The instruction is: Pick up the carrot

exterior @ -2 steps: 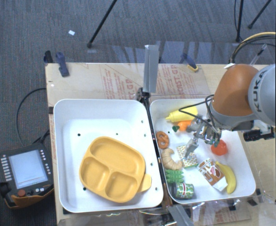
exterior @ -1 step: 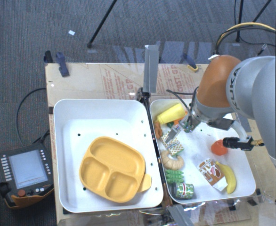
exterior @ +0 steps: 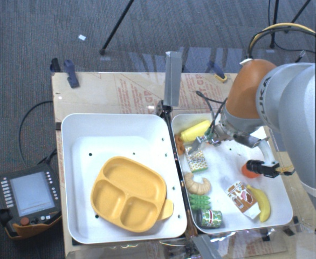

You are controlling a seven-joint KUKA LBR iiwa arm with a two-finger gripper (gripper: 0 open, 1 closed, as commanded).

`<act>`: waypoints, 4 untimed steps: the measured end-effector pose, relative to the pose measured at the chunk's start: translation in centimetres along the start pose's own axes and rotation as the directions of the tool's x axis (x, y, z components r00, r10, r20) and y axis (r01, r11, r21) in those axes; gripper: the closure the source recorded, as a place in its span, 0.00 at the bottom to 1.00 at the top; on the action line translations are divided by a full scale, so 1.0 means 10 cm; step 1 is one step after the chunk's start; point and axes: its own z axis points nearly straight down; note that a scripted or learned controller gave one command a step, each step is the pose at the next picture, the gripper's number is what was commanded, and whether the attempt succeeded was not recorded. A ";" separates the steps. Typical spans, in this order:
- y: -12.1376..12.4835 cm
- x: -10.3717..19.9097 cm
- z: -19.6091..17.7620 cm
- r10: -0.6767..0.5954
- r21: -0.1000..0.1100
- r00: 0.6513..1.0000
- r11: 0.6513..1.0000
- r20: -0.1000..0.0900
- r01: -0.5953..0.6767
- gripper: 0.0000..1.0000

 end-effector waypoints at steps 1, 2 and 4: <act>0.02 -0.57 0.00 0.297 0.000 0.955 0.955 0.001 -0.297 0.00; -0.05 -0.67 0.01 0.595 0.015 0.804 0.804 0.000 -0.595 0.00; -0.01 -0.62 -1.00 0.643 0.002 0.766 0.766 0.003 -0.643 1.00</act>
